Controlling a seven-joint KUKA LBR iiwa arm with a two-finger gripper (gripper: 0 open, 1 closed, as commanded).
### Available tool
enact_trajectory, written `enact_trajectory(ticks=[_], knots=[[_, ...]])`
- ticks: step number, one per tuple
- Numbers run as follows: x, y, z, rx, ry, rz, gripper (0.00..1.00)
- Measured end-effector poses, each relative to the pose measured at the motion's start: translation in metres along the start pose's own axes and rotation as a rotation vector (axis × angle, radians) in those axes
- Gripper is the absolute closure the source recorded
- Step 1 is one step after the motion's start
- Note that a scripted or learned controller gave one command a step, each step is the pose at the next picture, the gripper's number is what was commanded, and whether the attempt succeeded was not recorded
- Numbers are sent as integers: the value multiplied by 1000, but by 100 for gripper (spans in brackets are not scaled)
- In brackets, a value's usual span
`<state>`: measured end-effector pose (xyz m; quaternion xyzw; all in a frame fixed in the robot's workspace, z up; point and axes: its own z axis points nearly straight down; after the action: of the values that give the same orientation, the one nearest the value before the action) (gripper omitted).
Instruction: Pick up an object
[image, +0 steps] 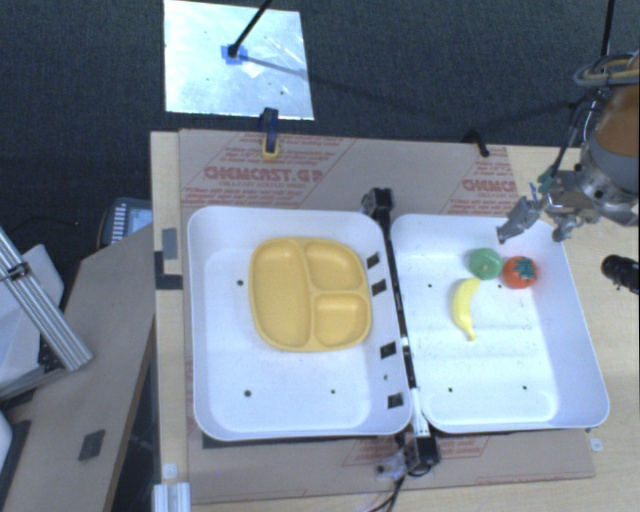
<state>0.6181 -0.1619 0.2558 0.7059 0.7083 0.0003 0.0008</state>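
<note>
In the right bin (560, 390) lie a yellow banana (466, 307), a round green object (486, 263) and a red tomato-like object (518, 272), grouped near the far side. My gripper (538, 222) hovers over the bin's far right corner, just above and to the right of the green and red objects. Its two fingers (516, 222) are spread apart and hold nothing.
The left bin (215, 400) holds a yellow divided plate (309, 293). A black divider with clips (392, 310) runs between the bins. A silver sheet (238, 58) lies beyond the bench. Cables hang near the arm at the upper right.
</note>
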Motion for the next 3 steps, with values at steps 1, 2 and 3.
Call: enact_trajectory(ticks=[1,2,3], knots=[[-3,0,62,5,1,2,0],[2,8,120,4,1,-2,0],[3,7,172,3,1,0,0]])
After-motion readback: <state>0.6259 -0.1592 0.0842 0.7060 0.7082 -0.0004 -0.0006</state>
